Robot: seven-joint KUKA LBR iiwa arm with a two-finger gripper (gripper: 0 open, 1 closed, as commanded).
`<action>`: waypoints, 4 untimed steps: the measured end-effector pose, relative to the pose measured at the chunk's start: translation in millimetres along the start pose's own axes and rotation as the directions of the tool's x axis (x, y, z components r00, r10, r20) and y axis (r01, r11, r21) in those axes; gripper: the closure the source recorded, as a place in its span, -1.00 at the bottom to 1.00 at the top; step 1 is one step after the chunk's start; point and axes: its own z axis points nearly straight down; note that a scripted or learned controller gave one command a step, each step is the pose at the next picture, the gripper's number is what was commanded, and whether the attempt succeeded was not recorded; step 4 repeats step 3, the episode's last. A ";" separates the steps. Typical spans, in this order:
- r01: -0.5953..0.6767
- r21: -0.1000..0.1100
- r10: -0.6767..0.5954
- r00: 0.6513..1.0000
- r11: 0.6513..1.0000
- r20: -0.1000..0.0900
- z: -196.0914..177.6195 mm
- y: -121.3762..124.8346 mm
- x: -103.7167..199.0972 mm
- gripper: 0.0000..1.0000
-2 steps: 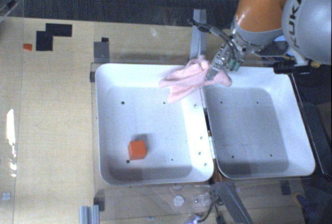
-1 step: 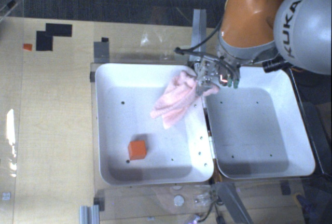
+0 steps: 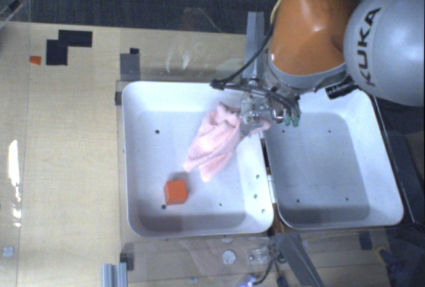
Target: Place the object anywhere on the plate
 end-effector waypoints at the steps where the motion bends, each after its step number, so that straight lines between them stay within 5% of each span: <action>1: 0.002 0.000 -0.002 1.000 1.000 -0.003 12.6 39.5 28.8 1.00; 2: 0.003 -0.001 -0.003 1.000 1.000 -0.003 10.2 73.1 66.0 1.00; 3: 0.002 -0.001 -0.002 1.000 1.000 -0.002 10.0 72.9 65.8 -1.00; 4: 0.002 -0.001 -0.002 1.000 1.000 -0.002 10.0 72.9 65.8 -1.00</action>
